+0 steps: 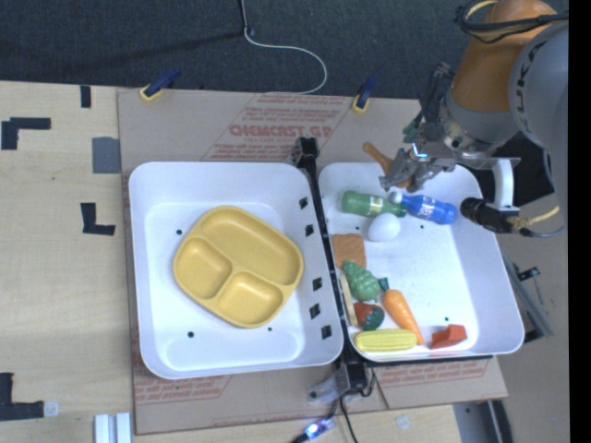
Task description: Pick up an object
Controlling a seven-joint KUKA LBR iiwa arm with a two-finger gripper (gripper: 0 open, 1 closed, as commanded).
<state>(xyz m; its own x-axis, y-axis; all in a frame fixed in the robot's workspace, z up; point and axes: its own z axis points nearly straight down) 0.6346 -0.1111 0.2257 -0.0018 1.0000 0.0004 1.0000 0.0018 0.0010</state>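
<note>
- Gripper [403, 175]: hangs over the 12 o'clock end of the right bin [480, 275], just above the bottles. Whether anything is pinched there cannot be told at this size; nothing is visibly lifted.
- Candidate objects: a green bottle [369, 203] and a blue bottle [430, 209] lie end to end directly under the gripper, with a white egg [383, 228] touching them at their 6 o'clock side. These are the nearest things to take.
- Remaining contents, toward 6 o'clock of the right bin: a tan slice [348, 248], a green vegetable [364, 283], a carrot [401, 309], a corn cob [385, 341] and a red piece [448, 336], crowded along the bin's 9 o'clock wall.
- Left bin [157, 201]: holds a yellow divided tray [237, 264], well apart from the arm.
- Technique, as a judgement: descend on one bottle only, closing across its narrow width rather than along its length, so that the round body does not roll away.
- Risk: the bottles and egg touch; an off-centre descent would likely push them aside instead of seizing one.
</note>
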